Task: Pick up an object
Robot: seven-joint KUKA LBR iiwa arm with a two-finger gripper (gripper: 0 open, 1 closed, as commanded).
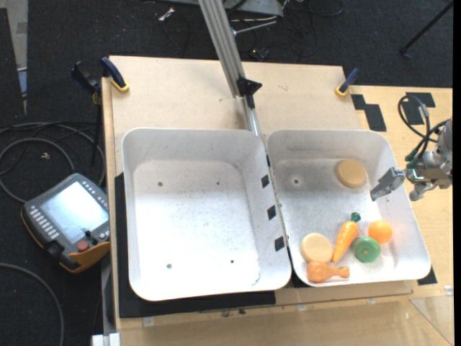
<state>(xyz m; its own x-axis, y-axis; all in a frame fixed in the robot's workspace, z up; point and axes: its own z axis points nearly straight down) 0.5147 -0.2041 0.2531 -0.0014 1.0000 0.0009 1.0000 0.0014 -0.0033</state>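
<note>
Gripper (389, 183) is seen at the right rim of the right bin (325, 141), reaching in from the arm (436, 166) at the picture's right edge; whether it stands apart or together cannot be told at this size, and nothing is seen held in it. It hangs over the bin's right wall, near no object closely enough to be judged in contact. Nearest to it, to its left, a tan disc (351, 173) lies in the upper part of the bin, a little apart from the gripper. Lower down, toward the bin's near corner, the other things are gathered: an orange ball (379, 231), a green piece (366, 249) just below and left of it, a carrot (345, 239) lying at a slant, with its green tip uppermost, beside the green piece, a pale round piece (316, 247) touching or nearly touching the carrot's lower end, and an orange drumstick-like piece (325, 271) against the near wall. The left bin (189, 211) is set just beside the right one on the bench (202, 92). As far as can be judged, the task is at its start: no object has been lifted, all lie on the bin floor, and the whole of the pick is left to be done, namely a descent onto one object, a closing, and a lift. The tan disc is judged the easiest reached, being nearest and standing alone.
</note>
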